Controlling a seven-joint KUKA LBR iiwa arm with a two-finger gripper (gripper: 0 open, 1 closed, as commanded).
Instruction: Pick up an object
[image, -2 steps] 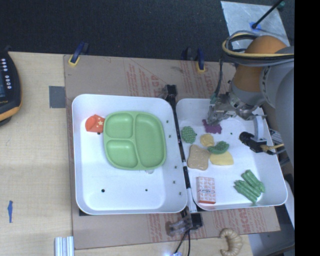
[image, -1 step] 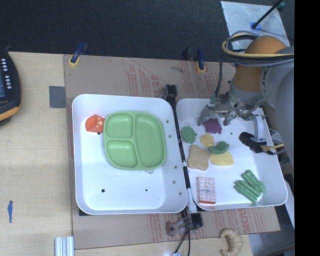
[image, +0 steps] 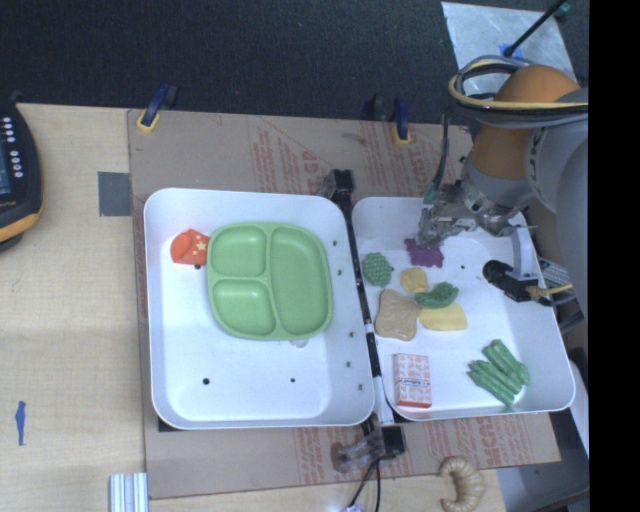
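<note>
My gripper (image: 433, 230) hangs low over the far part of the right bin (image: 540, 330), just above a purple piece (image: 427, 254); whether it touches the piece is unclear. Nearby in that bin lie a round green piece (image: 377, 268), a small yellow piece (image: 414, 280), a dark green leafy piece (image: 437, 294), a tan bread slice (image: 397, 315) and a yellow wedge (image: 444, 319). Green beans (image: 499, 371) and a red-and-white carton (image: 411, 380) lie toward the near edge.
The left bin (image: 250, 390) holds a green divided plate (image: 270, 280) and a red piece with a yellow star (image: 189, 247) at its far left. A tan curled object (image: 462, 485) lies on the bench in front of the bins.
</note>
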